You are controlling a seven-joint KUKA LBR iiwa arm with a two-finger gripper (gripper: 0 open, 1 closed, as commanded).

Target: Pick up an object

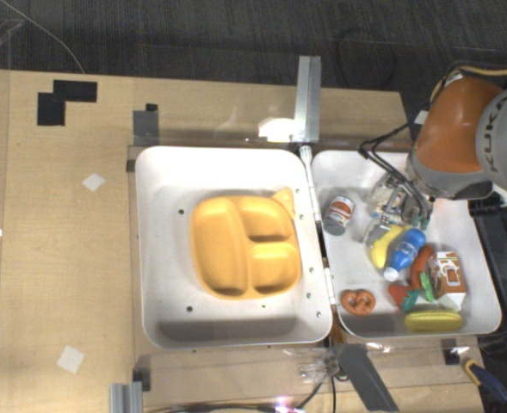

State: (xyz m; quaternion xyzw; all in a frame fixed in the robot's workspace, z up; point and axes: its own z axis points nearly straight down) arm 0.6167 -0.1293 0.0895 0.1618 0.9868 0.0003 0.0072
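Two white bins are set side by side on the counter [55, 256]. A yellow divided tray [244, 243] lies in the left bin [163, 317]. A small can [339, 214], a yellow toy [384, 244], a blue bottle [405, 254] and a pretzel [357, 300] lie in the right bin [485, 308]. The jaws [392, 209] hang just above the yellow toy; their opening cannot be told.

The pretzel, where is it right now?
The pretzel lies in the right bin, near its front left corner, just left of the yellow banana.
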